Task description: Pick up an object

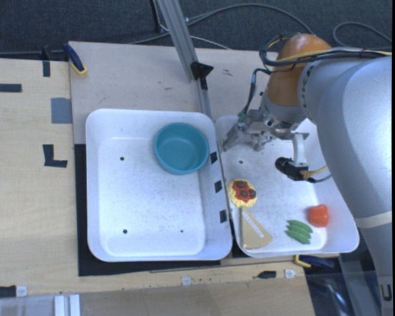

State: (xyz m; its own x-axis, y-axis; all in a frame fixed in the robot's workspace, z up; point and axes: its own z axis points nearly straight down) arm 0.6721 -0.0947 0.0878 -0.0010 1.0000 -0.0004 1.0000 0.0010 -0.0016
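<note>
Nearest the camera, a pizza slice (248,210), green pod (299,231) and red piece (318,215) lay untouched in the right bin (270,176) at roughly six o'clock from the gripper (249,135), jaw state indeterminable, holding nothing visibly; approach judged incomplete, descent onto one item required.

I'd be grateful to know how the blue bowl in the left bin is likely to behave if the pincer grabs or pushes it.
The blue bowl looks like thin plastic, so probably light and stiff. It sits upright on its base, so a push would likely slide it across the smooth left bin rather than tip it. Its glossy rim may slip unless pinched squarely.
</note>
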